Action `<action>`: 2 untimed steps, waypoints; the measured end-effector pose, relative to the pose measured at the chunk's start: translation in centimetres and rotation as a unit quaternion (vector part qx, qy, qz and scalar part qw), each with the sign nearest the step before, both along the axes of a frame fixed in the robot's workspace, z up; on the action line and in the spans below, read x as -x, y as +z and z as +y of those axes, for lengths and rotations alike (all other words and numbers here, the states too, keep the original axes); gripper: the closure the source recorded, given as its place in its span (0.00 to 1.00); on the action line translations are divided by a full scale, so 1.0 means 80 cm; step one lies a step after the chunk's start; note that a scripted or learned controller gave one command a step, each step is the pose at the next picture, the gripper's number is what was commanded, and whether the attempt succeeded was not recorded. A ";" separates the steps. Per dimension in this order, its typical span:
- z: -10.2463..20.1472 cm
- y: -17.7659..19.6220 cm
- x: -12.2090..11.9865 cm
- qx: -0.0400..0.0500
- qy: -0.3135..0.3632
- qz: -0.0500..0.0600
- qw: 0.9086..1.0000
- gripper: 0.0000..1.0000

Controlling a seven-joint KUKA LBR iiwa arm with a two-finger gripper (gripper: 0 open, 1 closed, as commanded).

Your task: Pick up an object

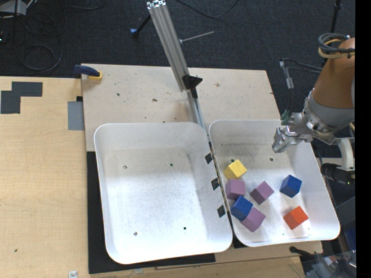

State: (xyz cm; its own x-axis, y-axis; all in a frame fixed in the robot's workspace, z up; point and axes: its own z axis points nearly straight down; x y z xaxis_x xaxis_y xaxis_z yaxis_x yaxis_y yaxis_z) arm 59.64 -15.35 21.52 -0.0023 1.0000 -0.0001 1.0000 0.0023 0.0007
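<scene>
- Dark carpet surrounds our bench [145, 91], which bears two white bins.
- We count seven blocks in the right bin [324, 181]: yellow block [236, 168], three purple, two blue, one orange.
- Our gripper [282, 141] hovers over that bin's open far end; its grip is unreadable.

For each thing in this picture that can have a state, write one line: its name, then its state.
tool: above the right bin, clear of the blocks.
right bin: holds seven blocks.
yellow block: resting near the divider, touching a purple block.
orange block: resting apart from the others.
left bin: lies flat beside the right one.
</scene>
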 end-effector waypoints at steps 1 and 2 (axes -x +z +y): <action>0.069 0.013 -0.007 -0.001 0.001 0.001 1.000 1.00; 0.136 0.027 -0.005 0.000 0.001 0.001 1.000 1.00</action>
